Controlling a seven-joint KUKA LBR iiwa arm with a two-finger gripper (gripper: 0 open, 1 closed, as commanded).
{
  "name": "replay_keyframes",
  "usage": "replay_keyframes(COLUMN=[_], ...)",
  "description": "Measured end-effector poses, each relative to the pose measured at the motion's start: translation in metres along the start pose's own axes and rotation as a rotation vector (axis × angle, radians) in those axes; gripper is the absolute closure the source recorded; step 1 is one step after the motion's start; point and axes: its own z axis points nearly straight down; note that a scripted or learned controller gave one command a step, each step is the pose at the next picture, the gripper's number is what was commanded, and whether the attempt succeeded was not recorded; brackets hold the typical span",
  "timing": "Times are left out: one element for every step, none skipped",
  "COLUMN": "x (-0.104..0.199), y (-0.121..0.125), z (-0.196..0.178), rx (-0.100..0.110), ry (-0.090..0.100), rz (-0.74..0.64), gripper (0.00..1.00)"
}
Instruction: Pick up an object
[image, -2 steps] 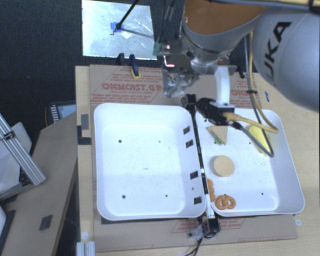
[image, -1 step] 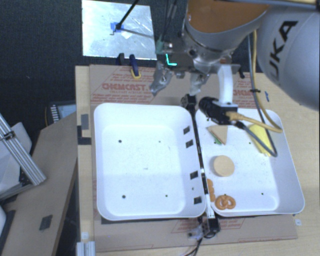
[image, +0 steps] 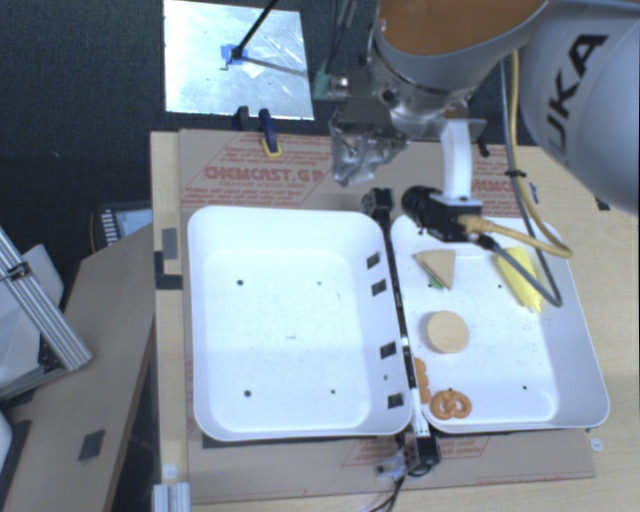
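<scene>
The right bin (image: 570, 350) holds a tan triangular wedge (image: 438, 266), a round tan disc (image: 447, 332), an orange pretzel shape (image: 451, 405) near the front wall, and a yellow banana-like piece (image: 519, 275). My gripper (image: 357, 160) hangs high over the cardboard behind the bins, about level with the divider between them. It is blurred and seen from above, and no object shows in it. The arm's grey body and orange band (image: 450, 25) cover the top right.
The left white bin (image: 290, 320) lies beside the right one, with a black clip strip (image: 393, 310) joining them. A black fitting (image: 432, 214) with yellow and grey cables (image: 520, 245) hangs over the right bin's far edge. A foil sheet (image: 235, 60) lies at the back.
</scene>
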Motion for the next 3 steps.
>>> replay_keyframes(x=[0.000, 0.049, 0.047], y=[0.000, 0.088, 0.085], z=[0.000, 0.017, 0.009], rx=[0.000, -0.008, 0.000], ry=[0.000, 0.002, 0.000], rz=[-0.001, 0.003, 0.002], gripper=[0.00, 0.00, 1.00])
